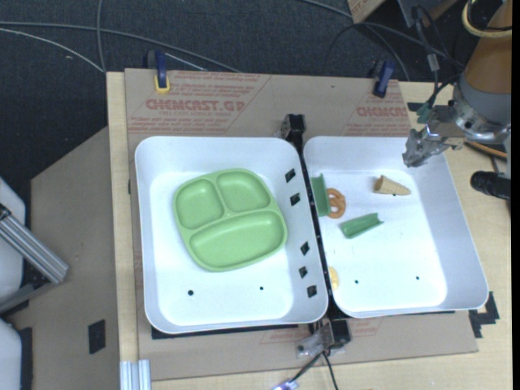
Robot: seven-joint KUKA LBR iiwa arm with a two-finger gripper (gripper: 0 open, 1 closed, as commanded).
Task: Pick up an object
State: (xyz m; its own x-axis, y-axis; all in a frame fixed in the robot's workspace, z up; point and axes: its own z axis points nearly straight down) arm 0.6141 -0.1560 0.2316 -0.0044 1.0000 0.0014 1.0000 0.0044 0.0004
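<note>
Two white bins side by side on the table (114, 218). The left bin (154, 218) carries one green divided plate (230, 218), three compartments, lying flat near the middle. Over in the right bin (439, 258) the small things are scattered: one tan wedge (392, 187) toward the far side, one green stick (360, 225) lying at a slant near the middle, one orange pretzel-shaped ring (335, 204) touching a second green piece (318, 195) that lies along the wall by the divider. That makes four, plus a tiny yellowish bit (333, 279) at the near left wall, too small to name. The gripper (416, 153) hovers at the far right corner of the right bin, apart from the wedge, with nothing between its jaws; whether the jaws are apart or together, I cannot tell. The arm is cut off by the right edge.
</note>
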